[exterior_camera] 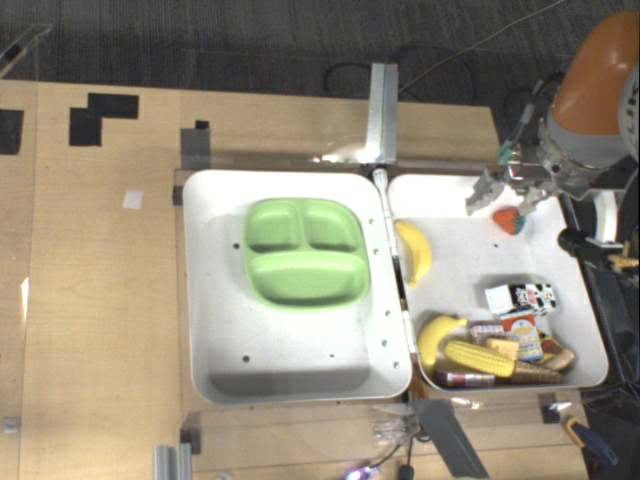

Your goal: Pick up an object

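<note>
My gripper (505,198) hangs over the far part of the right bin (455,218), its two fingers spread wide apart. A small red object (510,221) lies just below and between the fingertips, with a gap on either side. Nothing is clamped between the fingers. A banana (416,251) lies along the right bin's left wall. At the bin's front sit a white carton with black print (522,296), a round yellow fruit (438,336), a corn cob (480,357) and several small packets (525,343).
A green divided plate (303,251) lies in the left bin (215,298). A metal post (383,113) stands behind the divider between the bins. Bare white floor shows in the middle of the right bin.
</note>
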Controlling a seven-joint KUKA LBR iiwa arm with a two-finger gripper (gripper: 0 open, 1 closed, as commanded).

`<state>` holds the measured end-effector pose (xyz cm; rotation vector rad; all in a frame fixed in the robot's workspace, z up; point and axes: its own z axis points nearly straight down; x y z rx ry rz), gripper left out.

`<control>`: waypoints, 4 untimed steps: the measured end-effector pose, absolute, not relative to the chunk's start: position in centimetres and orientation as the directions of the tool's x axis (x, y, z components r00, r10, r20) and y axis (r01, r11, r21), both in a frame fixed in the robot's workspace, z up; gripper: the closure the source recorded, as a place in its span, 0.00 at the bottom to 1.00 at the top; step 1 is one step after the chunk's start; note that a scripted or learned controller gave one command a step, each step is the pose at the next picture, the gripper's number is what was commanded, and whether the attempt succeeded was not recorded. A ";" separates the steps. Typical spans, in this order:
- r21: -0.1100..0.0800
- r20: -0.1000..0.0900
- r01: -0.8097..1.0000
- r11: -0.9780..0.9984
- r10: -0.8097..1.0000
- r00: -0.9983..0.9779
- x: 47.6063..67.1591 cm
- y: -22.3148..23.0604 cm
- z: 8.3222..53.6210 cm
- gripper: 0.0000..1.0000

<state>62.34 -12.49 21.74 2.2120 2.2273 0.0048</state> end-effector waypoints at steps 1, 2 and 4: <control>0.007 -0.001 0.970 0.243 0.970 -0.243 66.0 -8.6 9.5 0.00; 0.013 -0.003 0.965 0.262 0.965 -0.262 61.4 -9.3 9.0 0.00; 0.020 -0.004 0.981 0.194 0.981 -0.194 56.1 -10.3 9.1 0.00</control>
